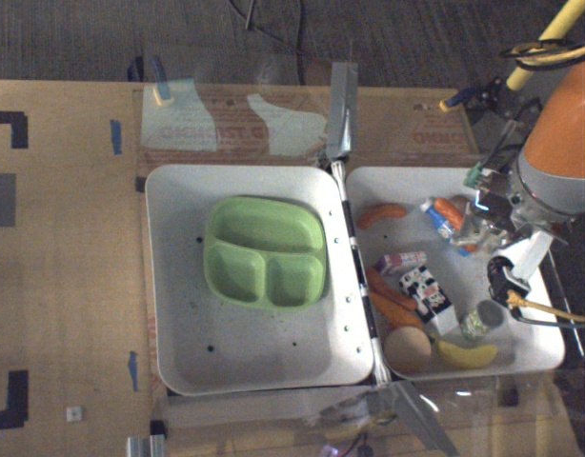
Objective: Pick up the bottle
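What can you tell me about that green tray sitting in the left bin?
The green tray is a light green divided plate, plastic by its look, with rounded corners and three compartments: one long one along the far side and two smaller ones nearer the camera. It lies flat and upright on the floor of the left bin, slightly turned, with nothing in it or touching it.

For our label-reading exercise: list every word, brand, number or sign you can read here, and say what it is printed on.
None can be read with certainty.
Clear panel behind the bins: faint mirrored print, blurred.
Pink packet: print too small.
Black-and-white carton: pattern, no legible words.
Bottle: label blurred.
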Motion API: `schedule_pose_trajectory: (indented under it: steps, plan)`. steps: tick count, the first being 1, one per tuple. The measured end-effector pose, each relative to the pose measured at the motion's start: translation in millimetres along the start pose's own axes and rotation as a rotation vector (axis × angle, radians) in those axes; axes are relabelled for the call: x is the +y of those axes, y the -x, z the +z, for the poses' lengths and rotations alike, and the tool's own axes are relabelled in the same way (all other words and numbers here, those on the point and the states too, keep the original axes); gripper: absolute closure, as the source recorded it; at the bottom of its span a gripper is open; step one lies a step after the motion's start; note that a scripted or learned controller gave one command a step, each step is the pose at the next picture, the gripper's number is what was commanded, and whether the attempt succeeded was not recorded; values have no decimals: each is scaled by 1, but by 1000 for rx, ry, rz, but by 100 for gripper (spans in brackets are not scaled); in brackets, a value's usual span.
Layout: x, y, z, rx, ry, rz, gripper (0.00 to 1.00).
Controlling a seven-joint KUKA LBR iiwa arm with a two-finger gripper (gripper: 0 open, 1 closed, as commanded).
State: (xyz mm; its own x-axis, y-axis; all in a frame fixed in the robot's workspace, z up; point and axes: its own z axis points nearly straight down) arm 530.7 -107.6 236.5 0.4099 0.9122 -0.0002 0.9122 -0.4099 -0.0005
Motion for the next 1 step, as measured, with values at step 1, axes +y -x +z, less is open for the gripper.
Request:
schedule_pose_trajectory:
  steps: [1]
  plan:
    - [-14, 53, 12, -1, -3, 59, 100]
